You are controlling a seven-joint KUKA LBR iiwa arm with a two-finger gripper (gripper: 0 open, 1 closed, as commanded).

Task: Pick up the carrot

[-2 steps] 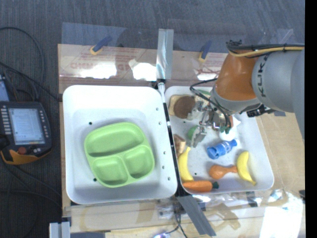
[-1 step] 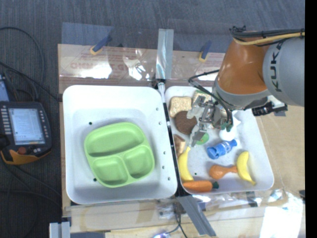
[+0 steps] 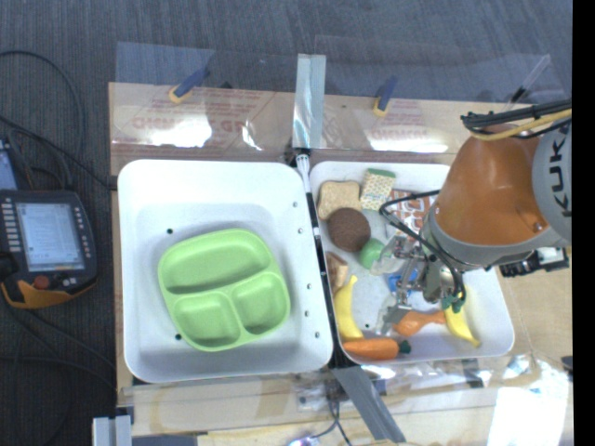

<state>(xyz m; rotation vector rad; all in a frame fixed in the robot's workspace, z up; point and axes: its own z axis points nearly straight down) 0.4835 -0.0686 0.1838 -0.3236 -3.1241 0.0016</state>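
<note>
Carrot [image 3: 371,348]: smooth, tapered, glossy orange plastic.

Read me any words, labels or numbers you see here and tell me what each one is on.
"KU": large dark letters on the arm, cut off at the picture's edge.
Pendant screen: lit, text too small to read.
Red print on the board behind the bins: too faint and blurred to read.
</note>
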